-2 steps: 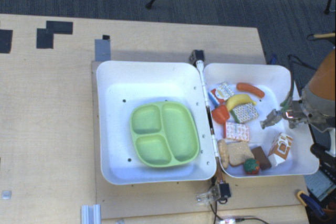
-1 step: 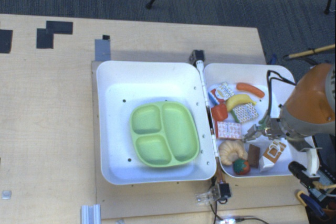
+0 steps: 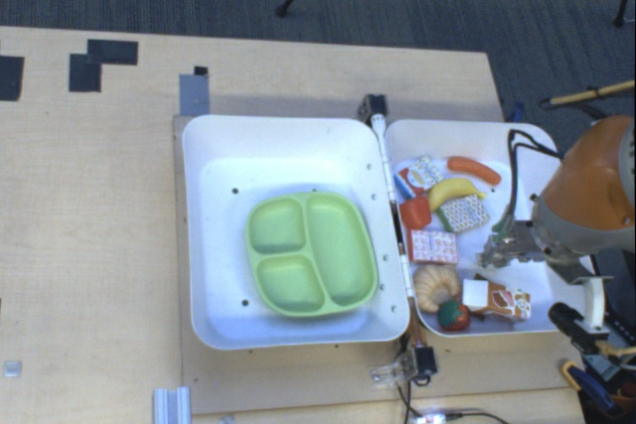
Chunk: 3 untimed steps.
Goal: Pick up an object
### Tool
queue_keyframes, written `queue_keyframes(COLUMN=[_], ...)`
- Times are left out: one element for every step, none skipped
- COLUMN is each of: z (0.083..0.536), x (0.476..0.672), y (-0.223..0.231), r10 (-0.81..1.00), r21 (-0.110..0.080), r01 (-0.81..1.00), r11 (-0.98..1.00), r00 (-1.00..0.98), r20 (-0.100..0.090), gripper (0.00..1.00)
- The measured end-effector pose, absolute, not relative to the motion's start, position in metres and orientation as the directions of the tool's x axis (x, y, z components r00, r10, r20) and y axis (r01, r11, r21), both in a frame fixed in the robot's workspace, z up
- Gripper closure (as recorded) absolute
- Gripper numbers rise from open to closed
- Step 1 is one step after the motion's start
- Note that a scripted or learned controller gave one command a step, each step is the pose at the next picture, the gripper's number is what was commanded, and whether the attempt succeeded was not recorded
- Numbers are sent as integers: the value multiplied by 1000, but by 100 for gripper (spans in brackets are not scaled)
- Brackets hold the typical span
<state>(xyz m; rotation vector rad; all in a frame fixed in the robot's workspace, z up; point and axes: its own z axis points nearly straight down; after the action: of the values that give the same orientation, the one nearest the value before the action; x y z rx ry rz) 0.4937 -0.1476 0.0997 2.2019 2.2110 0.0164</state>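
Presently catalogued: a light wooden tabletop (image 3: 89, 213) carried two shallow white bins side by side. The left bin (image 3: 214, 213) held one green divided tray (image 3: 311, 254) with three compartments, lying near its centre. The right bin (image 3: 527, 149) held a cluster of small toy foods toward its 9 o'clock side: an orange sausage (image 3: 473, 170) at 12 o'clock of the cluster, a yellow banana (image 3: 455, 190) just below it, a patterned cube (image 3: 463, 212), a red piece (image 3: 415, 212), a pink checked packet (image 3: 433, 247), a tan croissant (image 3: 437, 285), a red-and-green fruit (image 3: 454, 316) at 6 o'clock, and a small carton (image 3: 509, 303) beside a white block (image 3: 475, 294). The gripper (image 3: 502, 248) hung over the bin's 3 o'clock side, just right of the cluster; whether it was apart or together could not be told. The grey arm with its orange band (image 3: 596, 179) entered from 3 o'clock.
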Motion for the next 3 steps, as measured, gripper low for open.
queue_keyframes(z=[127, 181, 181], x=[546, 568, 568], y=[-195, -206, -206], r10=[1000, 1000, 1000], r21=[4, 4, 3], r01=[1000, 1000, 1000], r11=[5, 6, 6], r00=[-5, -6, -6], r20=[-1, -1, -1], gripper=[100, 100, 0])
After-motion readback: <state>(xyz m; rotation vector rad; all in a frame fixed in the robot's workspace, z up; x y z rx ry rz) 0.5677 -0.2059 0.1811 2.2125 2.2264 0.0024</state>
